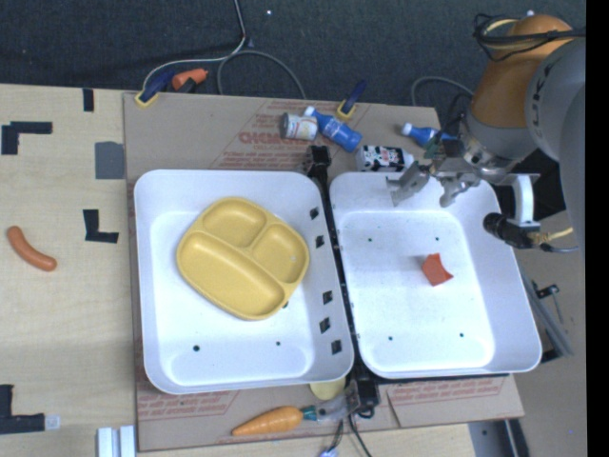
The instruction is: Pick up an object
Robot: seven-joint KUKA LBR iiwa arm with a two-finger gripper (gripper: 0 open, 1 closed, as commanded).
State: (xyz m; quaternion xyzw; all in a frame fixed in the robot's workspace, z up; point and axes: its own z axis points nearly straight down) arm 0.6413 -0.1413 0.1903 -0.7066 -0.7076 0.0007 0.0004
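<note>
**End effector poised over the right bin, red block waiting below**

The end effector [429,185] hangs over the far rim of the right bin [495,346], at about 12 o'clock from that bin's middle. Its two fingers [403,187] are spread apart with nothing between them. The likeliest thing to pick is the small red block [437,269], lying alone on the bin floor toward 6 o'clock from the end effector and well apart from every wall. The left bin [162,350] carries a yellow divided plate [244,255]; bottles and a toy carrot [267,421] lie outside the bins on the worktop [57,350].

To do this step well, I judge the arm should first travel toward 6 o'clock until it stands straight above the block, then turn the wrist so the fingers straddle its narrower sides. Descend with the fingers wide and close only once the tips reach the floor level beside it. The block looks small and low, so a shallow descent would likely close on air.
</note>
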